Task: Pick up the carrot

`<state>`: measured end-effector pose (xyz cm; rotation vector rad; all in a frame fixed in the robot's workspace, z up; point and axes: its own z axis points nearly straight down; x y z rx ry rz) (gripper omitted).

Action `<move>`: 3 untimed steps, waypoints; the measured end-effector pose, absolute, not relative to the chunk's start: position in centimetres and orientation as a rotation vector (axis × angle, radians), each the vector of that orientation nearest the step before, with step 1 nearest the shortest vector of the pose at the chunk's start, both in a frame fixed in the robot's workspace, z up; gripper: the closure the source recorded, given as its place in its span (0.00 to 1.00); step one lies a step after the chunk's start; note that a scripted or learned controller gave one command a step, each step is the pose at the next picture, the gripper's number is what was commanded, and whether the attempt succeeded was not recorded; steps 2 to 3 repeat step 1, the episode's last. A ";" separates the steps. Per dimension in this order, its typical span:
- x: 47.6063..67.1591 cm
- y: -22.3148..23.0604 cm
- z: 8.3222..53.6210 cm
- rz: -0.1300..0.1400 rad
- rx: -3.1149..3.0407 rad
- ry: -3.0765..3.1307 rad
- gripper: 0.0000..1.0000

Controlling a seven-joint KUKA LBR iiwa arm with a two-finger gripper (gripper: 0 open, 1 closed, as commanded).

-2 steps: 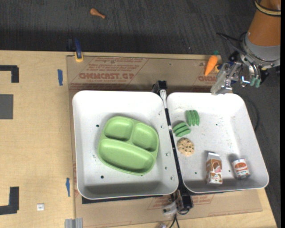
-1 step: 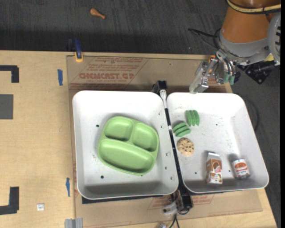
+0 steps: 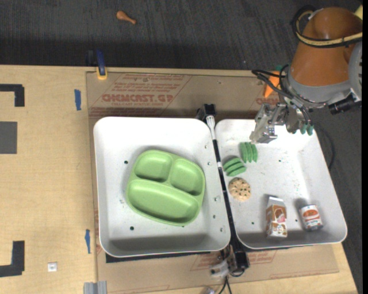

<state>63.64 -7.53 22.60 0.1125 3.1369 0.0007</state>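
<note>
From above, the arm's claw (image 3: 265, 133) hangs over the right bin (image 3: 322, 150), directly beside a green pod (image 3: 249, 151); whether it is apart or together cannot be told. The carrot (image 3: 125, 17) lies stranded on dark floor beyond the surface, well apart, likely out of easy reach.

Green tray (image 3: 165, 186), cookie (image 3: 240, 188), can (image 3: 311, 216)

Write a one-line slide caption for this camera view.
Gripper hovers above green pods in the right bin; green tray sits in the left.
</note>
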 end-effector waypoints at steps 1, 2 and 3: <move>63.8 -15.3 26.2 -0.002 0.278 3.122 1.00; 63.8 -15.3 26.2 -0.002 0.278 3.122 1.00; 63.8 -15.3 26.2 -0.002 0.278 3.122 1.00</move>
